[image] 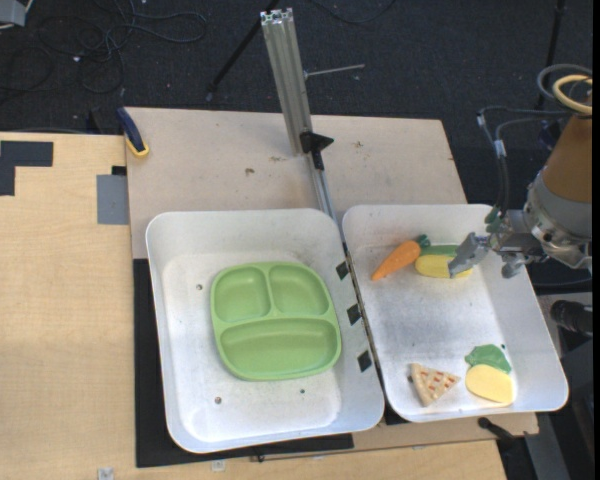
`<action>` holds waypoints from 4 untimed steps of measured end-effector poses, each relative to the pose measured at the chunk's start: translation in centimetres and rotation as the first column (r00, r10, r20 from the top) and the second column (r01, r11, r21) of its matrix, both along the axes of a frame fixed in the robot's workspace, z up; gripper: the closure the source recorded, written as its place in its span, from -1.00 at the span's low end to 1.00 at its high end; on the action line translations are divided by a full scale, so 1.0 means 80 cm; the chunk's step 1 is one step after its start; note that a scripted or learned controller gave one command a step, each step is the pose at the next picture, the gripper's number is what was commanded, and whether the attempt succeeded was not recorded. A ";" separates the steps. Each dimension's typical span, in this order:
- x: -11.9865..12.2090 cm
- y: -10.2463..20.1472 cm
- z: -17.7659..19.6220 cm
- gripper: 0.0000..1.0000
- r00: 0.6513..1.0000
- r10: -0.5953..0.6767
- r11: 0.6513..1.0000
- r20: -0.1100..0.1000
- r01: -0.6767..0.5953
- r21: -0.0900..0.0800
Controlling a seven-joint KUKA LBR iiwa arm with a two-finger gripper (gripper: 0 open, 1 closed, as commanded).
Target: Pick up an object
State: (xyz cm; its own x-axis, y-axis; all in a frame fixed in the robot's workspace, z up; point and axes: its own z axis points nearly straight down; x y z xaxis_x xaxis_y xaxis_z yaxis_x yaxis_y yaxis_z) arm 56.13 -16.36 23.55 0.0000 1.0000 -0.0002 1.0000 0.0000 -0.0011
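A pale wooden bench bears my two white bins, dark floor and cables beyond. The left bin (pixel 180 268) holds a green divided plate (pixel 275 320). In the right bin (pixel 525 328) lie a toy carrot (pixel 396 259), a yellow piece (pixel 435 265), a pizza slice (pixel 433 382) and a lemon-like toy (pixel 491 381). My gripper (pixel 470 253) hangs at the yellow piece; whether it is clenched or released I cannot tell.

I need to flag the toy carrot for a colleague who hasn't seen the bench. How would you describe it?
Look in the right-hand white bin, the one without the green divided plate. Near its far edge lies the orange plastic carrot with a green top, beside a yellow toy under the gripper. It is the only orange, tapered piece there.
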 end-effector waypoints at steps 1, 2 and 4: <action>-0.006 0.003 -0.080 -1.00 1.000 0.000 1.000 -0.007 0.000 0.002; -0.015 0.010 -0.157 -1.00 1.000 0.000 1.000 -0.008 0.000 0.003; -0.010 0.010 -0.165 1.00 1.000 -0.004 1.000 0.007 0.004 0.003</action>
